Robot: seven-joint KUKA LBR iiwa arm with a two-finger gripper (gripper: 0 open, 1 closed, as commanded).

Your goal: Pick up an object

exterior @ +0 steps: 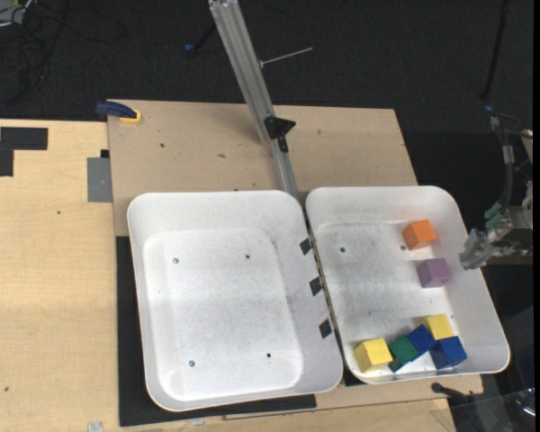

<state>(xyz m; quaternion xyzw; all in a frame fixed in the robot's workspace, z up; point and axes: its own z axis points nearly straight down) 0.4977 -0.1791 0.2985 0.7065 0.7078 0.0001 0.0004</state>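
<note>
1. Camera view puts my gripper (479,248) at the three o'clock rim of the right bin (378,201); whether it is apart or together I cannot tell.
2. Nearest is the purple cube (434,272), just toward nine o'clock of me, with the orange cube (420,234) near it at eleven o'clock.
3. I judge purple the better pick: it stands clear of its neighbours.
4. I would avoid the crowded five o'clock corner: yellow cube (373,354), green block (402,349), blue blocks (447,353).
</note>
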